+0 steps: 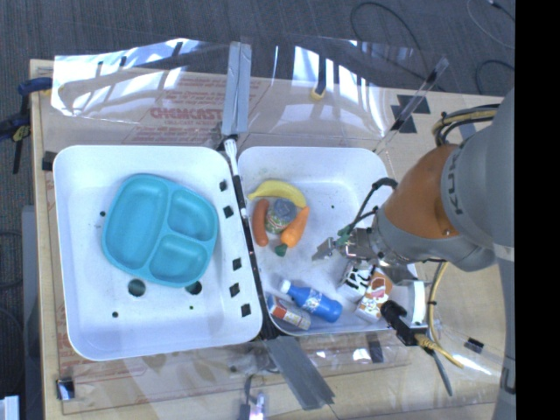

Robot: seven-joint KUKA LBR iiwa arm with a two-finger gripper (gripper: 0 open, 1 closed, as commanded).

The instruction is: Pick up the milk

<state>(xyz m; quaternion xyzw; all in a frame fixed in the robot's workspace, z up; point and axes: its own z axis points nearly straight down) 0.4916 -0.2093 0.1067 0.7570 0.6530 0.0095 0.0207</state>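
Note:
The milk (366, 287) is a small carton with black cow spots and an orange-red end. It lies on its side near the front right corner of the right bin (341, 169). My gripper (341, 248) hangs just above and to the left of the carton, over the bin floor. The grey wrist and orange band (420, 208) reach in from the right and hide part of the bin's right wall.
A banana (278, 191), a carrot (296, 226), a sausage (259, 223) and a small jar (280, 213) cluster at the right bin's left side. A blue bottle (313, 300) and a small tube (290, 314) lie at its front. The left bin (79, 313) holds a blue divided tray (160, 228).

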